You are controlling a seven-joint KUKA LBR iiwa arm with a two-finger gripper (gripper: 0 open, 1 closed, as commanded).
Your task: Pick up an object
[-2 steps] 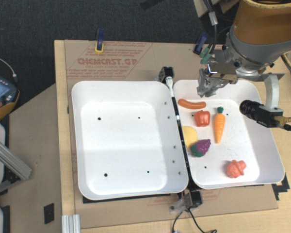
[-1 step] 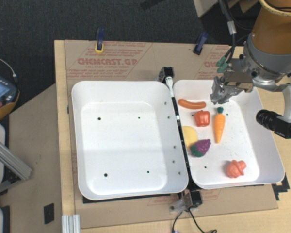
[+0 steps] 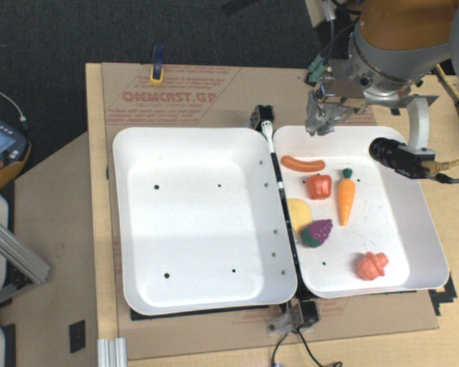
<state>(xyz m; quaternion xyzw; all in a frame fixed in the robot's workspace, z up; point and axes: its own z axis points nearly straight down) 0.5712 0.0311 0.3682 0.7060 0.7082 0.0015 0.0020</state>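
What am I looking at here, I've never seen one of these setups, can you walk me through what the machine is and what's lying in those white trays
This is a single picture from a camera fixed above a workbench, looking down at a slant. The grey and orange machine at the upper right is a robot arm. At its tip is the gripper, a small two-finger claw, hanging over the far edge of the right bin with nothing between its fingers.

On a sheet of brown cardboard sit two shallow white bins side by side. The right one holds toy food: a sausage, a red pepper, a carrot, a yellow piece, a bunch of purple grapes and a pinkish-red lumpy piece near the front. The left bin shows just its white floor with a few small dark dots.

The arm's job is to pick up one of these items.
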